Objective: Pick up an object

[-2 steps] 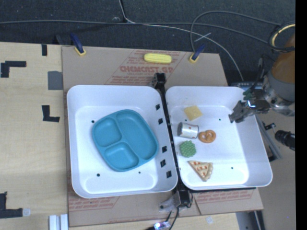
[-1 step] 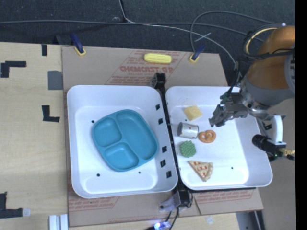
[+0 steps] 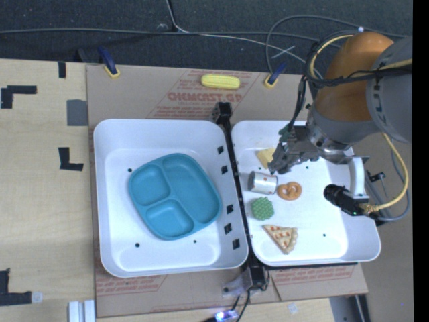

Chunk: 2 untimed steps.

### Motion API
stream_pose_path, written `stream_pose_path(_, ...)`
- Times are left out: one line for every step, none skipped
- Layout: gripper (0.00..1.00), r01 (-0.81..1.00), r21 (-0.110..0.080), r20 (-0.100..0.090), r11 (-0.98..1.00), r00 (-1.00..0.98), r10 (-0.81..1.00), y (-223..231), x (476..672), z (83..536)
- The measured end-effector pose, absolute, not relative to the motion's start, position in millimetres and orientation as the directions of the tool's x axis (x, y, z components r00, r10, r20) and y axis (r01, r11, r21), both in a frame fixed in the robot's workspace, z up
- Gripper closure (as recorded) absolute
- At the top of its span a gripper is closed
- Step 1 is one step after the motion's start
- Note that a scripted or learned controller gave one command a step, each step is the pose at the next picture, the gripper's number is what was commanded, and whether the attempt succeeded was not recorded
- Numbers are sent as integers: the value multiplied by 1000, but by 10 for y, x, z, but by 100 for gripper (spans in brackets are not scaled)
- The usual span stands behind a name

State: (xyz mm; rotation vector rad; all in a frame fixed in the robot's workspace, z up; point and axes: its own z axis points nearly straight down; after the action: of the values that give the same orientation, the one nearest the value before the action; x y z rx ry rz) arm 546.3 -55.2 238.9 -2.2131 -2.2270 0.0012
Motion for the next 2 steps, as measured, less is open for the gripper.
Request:
stream_pose_path(100,1000,-1,1,7,-7,1000,-59,5431,2435)
stream_pose_path(100,1000,-2,1,7,-7,1000,438,5414,2460)
